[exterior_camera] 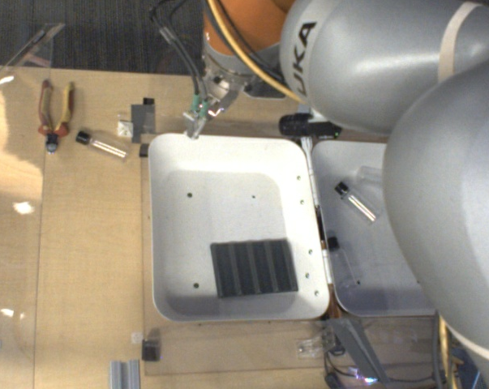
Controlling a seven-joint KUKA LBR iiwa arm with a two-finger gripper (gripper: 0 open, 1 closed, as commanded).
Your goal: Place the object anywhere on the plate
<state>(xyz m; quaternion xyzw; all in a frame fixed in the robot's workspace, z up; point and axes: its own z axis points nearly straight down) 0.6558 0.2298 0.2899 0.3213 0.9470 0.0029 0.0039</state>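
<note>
the gripper (197,124) hangs over the far left corner of the left bin (167,241), right at the rim, and whether it is wide, narrow or carrying something cannot be told from here. the dark ribbed plate (254,267) lies flat on that bin's floor toward its near edge, well apart from the gripper. the likeliest object is the small clear vial (355,200) with a black cap in the right bin (374,298), near that bin's far left corner. its long axis runs diagonally, cap toward the far left corner, clear end toward the near right. the risks, as i judge them: the gripper sits over the rim and could knock it on descending; the vial is round, slim and could roll off the plate's ribs or slip from a grasp across the wrong axis.
</note>
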